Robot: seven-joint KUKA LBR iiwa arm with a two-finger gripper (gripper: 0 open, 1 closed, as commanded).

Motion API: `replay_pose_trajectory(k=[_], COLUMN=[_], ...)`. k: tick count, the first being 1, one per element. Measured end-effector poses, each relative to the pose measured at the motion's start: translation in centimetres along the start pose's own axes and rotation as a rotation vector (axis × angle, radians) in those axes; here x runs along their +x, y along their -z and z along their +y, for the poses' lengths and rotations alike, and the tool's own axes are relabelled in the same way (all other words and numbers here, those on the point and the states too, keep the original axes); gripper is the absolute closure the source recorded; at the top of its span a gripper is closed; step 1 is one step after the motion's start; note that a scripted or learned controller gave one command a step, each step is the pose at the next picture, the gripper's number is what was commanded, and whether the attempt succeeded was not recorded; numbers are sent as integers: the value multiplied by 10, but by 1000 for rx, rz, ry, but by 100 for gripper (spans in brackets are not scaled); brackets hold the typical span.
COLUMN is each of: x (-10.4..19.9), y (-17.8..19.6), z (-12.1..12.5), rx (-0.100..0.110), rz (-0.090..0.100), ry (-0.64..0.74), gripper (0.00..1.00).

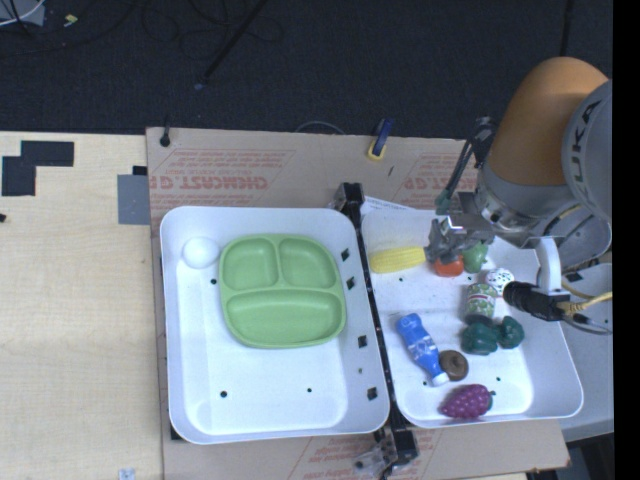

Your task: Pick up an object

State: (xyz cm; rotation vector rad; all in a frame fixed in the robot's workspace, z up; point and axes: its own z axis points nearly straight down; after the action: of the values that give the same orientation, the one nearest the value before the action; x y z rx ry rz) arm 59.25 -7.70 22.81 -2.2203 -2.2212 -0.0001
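Hand (449, 248) low over orange toy (448, 265); grip state unclear. Probably light, hard, slick plastic; best pinched across middle.

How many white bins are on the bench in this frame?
2. The left bin holds a green divided plate and a white ball; the right bin holds the small toys.

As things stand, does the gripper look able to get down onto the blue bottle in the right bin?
Probably yes. The blue bottle lies flat in open space in the right bin, top exposed. The gripper sits over the orange object; the brown round piece near the bottle's lower end might crowd it.
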Motion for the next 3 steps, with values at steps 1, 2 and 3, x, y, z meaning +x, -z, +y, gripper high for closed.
replay_pose_trajectory(k=[1, 2, 3], x=[47, 107, 127], y=[8, -1, -11], z=[13, 28, 38], rx=[0, 1, 1], rz=[1, 2, -1], ry=[3, 4, 0], gripper=[100, 100, 100])
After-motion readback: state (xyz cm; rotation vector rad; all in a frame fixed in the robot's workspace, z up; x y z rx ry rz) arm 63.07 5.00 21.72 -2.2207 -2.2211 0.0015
